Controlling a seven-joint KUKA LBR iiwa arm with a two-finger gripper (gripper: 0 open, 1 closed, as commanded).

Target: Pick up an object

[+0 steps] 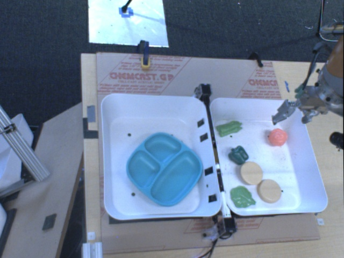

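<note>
Hovering: gripper (294, 113) over right bin's (317, 184) back edge, near pink ball (277, 137).

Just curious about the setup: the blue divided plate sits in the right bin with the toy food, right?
Not quite. The camera view shows the blue divided plate in the left bin; the toy food, such as the pink piece, lies in the right bin.

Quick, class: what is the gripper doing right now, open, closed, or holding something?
Two-finger gripper: open, holding nothing, above the right white bin, near the pink round object.
</note>
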